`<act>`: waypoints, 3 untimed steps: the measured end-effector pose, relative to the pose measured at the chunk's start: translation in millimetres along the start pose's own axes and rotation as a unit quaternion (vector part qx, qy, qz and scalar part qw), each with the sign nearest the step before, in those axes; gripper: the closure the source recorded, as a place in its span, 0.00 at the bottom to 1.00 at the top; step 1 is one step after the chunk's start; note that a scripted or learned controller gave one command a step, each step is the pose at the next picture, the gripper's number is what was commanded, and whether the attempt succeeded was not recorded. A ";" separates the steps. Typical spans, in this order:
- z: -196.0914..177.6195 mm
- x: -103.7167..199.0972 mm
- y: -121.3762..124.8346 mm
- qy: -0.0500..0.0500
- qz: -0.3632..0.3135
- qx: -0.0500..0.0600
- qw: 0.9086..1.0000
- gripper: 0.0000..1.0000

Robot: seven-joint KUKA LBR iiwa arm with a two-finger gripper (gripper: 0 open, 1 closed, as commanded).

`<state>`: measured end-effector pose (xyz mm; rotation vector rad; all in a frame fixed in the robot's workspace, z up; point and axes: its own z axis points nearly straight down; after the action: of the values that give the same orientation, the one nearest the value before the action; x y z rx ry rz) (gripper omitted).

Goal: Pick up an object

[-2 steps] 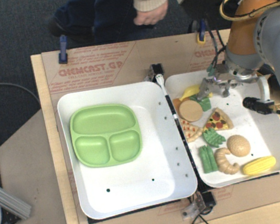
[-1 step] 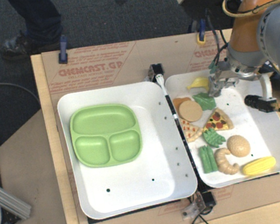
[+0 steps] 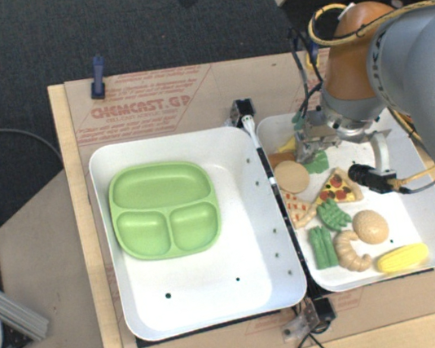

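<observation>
Claw point(image 3: 309, 148): at twelve o'clock in the right shallow white bin point(image 3: 430, 212), above toy food; fingers' state, I cannot tell.
Left bin point(image 3: 249, 238): holds green three-compartment plastic plate point(image 3: 164, 209).

Two white bins sit side by side on the tabletop point(image 3: 147, 98); the left bin point(image 3: 214, 302) holds a green divided plate point(image 3: 164, 209) at its ten o'clock; the right bin point(image 3: 433, 228) is crowded with toy food: a tan round piece point(image 3: 290, 176), a pizza slice point(image 3: 339, 187), green vegetables point(image 3: 323, 246), a croissant point(image 3: 351, 252), a beige ball point(image 3: 370, 226), and a yellow piece point(image 3: 403, 259) at five o'clock; the end effector point(image 3: 310, 148) hangs at the bin's eleven o'clock, just above the tan piece.
</observation>
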<state>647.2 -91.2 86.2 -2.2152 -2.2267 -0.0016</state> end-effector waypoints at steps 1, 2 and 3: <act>-105.6 9.9 -60.2 0.000 0.003 -0.003 1.000 1.00; -100.1 72.0 -62.2 0.001 -0.001 0.001 1.000 1.00; -98.5 24.5 -82.2 -0.001 0.005 0.002 1.000 1.00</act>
<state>564.9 -67.3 184.7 -2.2263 -2.2137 0.0047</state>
